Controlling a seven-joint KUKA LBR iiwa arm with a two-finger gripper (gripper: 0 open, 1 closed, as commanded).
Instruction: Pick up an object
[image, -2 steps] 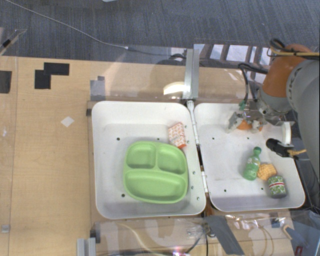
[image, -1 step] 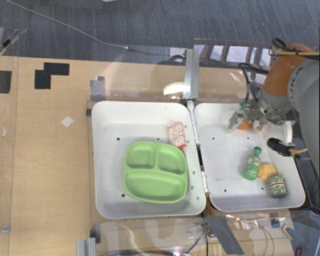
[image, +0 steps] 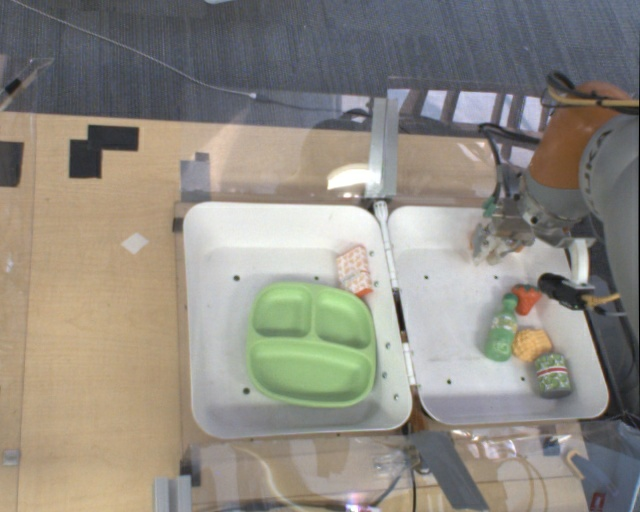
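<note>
Green tray (image: 312, 345) in left bin (image: 215, 300)

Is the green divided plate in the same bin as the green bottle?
No: the green divided plate lies in the left bin, while the green bottle lies in the right bin.

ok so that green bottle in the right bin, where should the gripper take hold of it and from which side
Probably across the middle of the green bottle, coming straight down. It lies flat, cap toward the bin's back. The yellow toy crowds its right side and a small orange piece sits by the cap, so its free left side gives one finger room.
</note>
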